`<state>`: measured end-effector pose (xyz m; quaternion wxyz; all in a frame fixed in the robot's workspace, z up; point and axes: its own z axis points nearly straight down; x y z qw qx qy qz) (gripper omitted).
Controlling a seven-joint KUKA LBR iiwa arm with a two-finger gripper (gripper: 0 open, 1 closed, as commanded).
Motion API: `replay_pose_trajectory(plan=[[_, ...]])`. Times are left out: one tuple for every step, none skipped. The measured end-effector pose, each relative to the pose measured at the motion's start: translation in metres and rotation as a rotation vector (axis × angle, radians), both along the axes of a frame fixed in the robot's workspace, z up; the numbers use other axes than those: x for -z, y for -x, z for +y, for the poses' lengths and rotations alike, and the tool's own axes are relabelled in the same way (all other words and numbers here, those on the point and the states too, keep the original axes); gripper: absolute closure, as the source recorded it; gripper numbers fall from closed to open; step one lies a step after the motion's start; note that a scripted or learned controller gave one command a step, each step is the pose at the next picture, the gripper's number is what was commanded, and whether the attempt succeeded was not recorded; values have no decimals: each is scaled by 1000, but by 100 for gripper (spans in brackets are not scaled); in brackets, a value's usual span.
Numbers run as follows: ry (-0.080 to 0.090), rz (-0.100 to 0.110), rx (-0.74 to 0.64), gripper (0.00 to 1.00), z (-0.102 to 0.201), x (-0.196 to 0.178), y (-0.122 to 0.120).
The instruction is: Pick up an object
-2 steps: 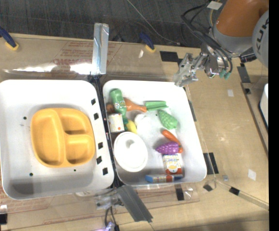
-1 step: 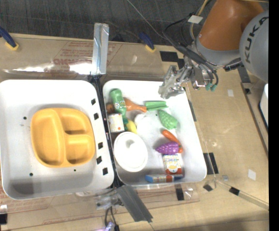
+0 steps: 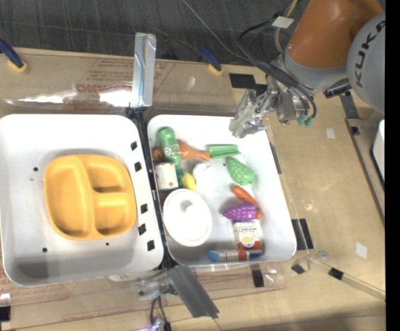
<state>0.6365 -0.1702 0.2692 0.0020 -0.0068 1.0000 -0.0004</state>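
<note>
- Two white bins are set side by side on the bench; the left bin (image 3: 14, 205) carries a yellow divided tray (image 3: 90, 195), and the right bin (image 3: 283, 219) carries the loose items, so any pick is judged to come from the right bin.
- Items in the right bin are noted: a green bottle (image 3: 167, 143) at 11 o'clock, a green bar (image 3: 222, 149) near 12, a green corn-like piece (image 3: 241, 171) at 2, a carrot (image 3: 244, 194) and purple grapes (image 3: 241, 213) at 4, a small labelled bottle (image 3: 248, 236) at 5, a white round bowl (image 3: 186, 216) at 7.
- Pieces are scattered, mostly lying flat, some touching; the grapes and carrot lie just beside each other.
- The gripper (image 3: 250, 119) is seen over the bin's 1 o'clock corner, above the rim, with nothing visible between its fingers.
- Whether the jaws are open or closed cannot be told; the metal parts blur together.
- The arm is reached in from 2 o'clock, wrist angled down and leftward, the orange band (image 3: 331, 23) above it.
- The pick is judged not yet begun; the green bar lies nearest.
</note>
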Motion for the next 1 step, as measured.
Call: replay_pose_trajectory(plan=[[1,-3,-3,100,1,-11,-1]])
